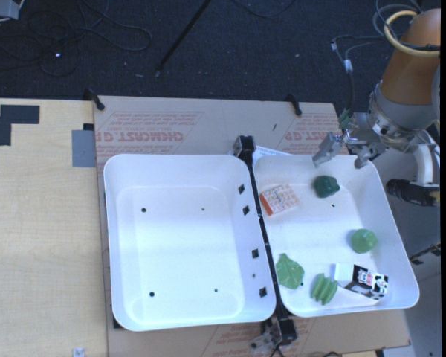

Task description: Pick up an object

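You are looking down on two white bins sitting side by side on a cardboard sheet (178,129). The left bin (126,171) is showing bare floor. The right bin (390,222) is carrying six things, counted: one dark green lump (326,186) near the far edge, one orange-and-white printed packet (279,199) lying close to the divider, one light green round piece (363,240) toward the right wall, one light green leafy piece (289,271) near the divider at the front, one green ribbed piece (324,288) just beside it, and one small white box with black markings (361,281) lying at the front right corner. That is four green items, one packet, one box.

The arm (412,65) is reaching in from the right, its orange band showing at the top. The gripper (348,149) is hanging over the far rim of the right bin, above and a little right of the dark green lump. Its fingers (325,153) are standing apart, with nothing between them. Nothing is being held; all six items are resting on the bin floor, apart from one another except the leafy and ribbed pieces, which are lying near each other.
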{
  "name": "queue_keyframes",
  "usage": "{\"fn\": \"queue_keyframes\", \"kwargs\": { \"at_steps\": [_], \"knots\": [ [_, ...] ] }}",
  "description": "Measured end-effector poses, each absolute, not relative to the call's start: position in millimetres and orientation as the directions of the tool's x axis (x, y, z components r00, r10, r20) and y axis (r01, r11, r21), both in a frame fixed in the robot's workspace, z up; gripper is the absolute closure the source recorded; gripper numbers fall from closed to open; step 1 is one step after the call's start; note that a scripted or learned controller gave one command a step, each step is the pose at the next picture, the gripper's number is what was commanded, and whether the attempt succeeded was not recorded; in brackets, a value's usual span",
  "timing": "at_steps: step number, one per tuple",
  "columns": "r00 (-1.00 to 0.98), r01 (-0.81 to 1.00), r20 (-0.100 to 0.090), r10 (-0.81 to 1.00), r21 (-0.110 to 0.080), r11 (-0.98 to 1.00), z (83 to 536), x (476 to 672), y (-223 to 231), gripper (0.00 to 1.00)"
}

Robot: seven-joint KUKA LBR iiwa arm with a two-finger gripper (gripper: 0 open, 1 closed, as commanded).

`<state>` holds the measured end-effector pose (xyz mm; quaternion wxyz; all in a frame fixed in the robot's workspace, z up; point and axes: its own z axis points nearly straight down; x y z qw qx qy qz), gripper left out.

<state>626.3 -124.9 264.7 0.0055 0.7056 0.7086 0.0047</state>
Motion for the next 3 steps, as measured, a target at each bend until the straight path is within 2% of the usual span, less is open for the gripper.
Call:
{"fn": "queue_keyframes", "kwargs": {
  "at_steps": [1,2,3],
  "knots": [
    [-0.005,1.000,0.001,1.000,-0.007,0.005,146.5,643.4,-115.5,0.00],
    [-0.004,1.000,0.002,1.000,0.001,0.004,227.1,582.1,-67.9,0.00],
    [0.006,1.000,0.000,1.000,-0.008,-0.006,208.5,516.6,-127.8,0.00]
  ]
}}
